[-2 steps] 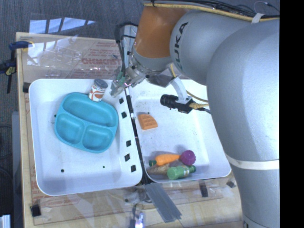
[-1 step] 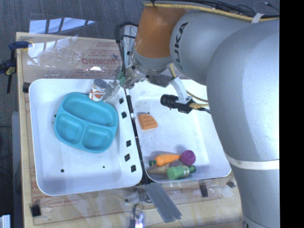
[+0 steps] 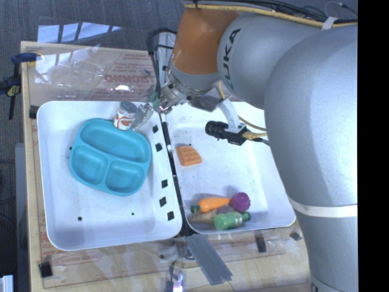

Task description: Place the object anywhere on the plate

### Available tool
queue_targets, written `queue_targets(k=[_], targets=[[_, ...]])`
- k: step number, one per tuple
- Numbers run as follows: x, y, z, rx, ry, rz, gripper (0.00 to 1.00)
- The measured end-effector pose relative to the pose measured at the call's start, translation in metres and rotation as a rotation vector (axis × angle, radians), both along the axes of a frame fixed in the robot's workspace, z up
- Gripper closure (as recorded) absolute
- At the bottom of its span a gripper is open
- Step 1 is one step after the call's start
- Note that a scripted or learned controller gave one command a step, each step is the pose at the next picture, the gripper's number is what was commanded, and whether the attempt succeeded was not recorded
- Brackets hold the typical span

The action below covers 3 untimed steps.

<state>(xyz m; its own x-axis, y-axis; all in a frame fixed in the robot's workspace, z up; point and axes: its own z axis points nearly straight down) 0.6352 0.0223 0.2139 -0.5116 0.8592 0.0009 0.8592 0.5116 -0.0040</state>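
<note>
The jaws (image 3: 144,113) sit over the far edge of the left bin, clamped on a small white can with a red label (image 3: 125,115); the can is between the fingers, tilted, just beyond the far rim of the plate.

Nearest the camera, at the front of the right white bin (image 3: 267,181), a cluster of toy foods lies together: a green bottle-shaped piece (image 3: 230,220), an orange carrot (image 3: 212,204) and a purple round piece (image 3: 240,201), all touching or just beside one another. Further back in that bin, an orange ridged block (image 3: 189,156) lies alone near the divide between the bins.

In the left white bin (image 3: 67,224), a blue three-compartment plastic plate (image 3: 110,157) lies flat, its compartments bare. The can is just off its far rim, not resting in any compartment.

Beyond the bins, a clear plastic sheet (image 3: 91,72) covers the surface. The grey arm with its orange band (image 3: 200,35) reaches in from the right.
</note>
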Motion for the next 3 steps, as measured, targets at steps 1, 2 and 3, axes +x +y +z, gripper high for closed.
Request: queue_targets(k=[1, 2, 3], targets=[[0.0000, 0.0000, 0.0000, 0.000, 0.000, 0.000, 0.00], [0.0000, 0.0000, 0.0000, 0.000, 0.000, 0.000, 0.00], [0.0000, 0.0001, 0.0000, 0.000, 0.000, 0.000, 0.00]])
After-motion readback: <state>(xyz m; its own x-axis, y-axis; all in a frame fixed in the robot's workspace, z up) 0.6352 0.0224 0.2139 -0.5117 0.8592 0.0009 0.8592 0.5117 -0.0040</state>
